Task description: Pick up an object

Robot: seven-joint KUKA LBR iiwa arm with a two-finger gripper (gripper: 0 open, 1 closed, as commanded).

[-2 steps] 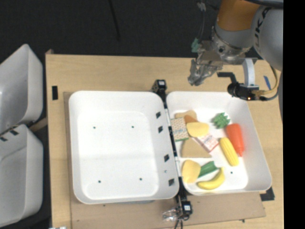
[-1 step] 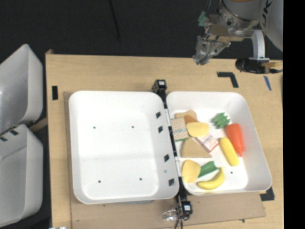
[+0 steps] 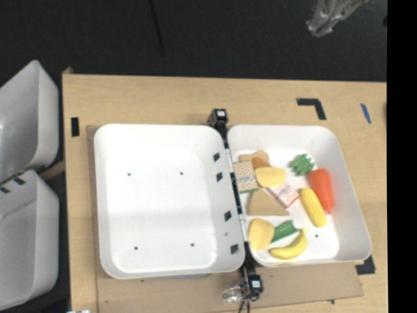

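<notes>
The right bin (image 3: pixel 339 150) holds several toy foods: an orange carrot (image 3: pixel 322 186) with a green leafy top (image 3: pixel 301 164), a yellow corn cob (image 3: pixel 313 206), a banana (image 3: pixel 290 248), a green pepper (image 3: pixel 284 231), a yellow lemon-like piece (image 3: pixel 260 232), a yellow chip (image 3: pixel 270 176), a waffle-patterned block (image 3: pixel 244 175), a brown bread piece (image 3: pixel 264 202) and a small pink-and-white packet (image 3: pixel 287 193). My gripper (image 3: pixel 324 23) hangs high at the top right, far above and behind the bin, with nothing visibly in it.
The left bin (image 3: pixel 156 197) sits beside the right one, joined along a black-clipped divider (image 3: pixel 228 194). White objects (image 3: pixel 23 175) stand off the bench's left edge. Black corner marks (image 3: pixel 313 106) lie on the wooden bench top.
</notes>
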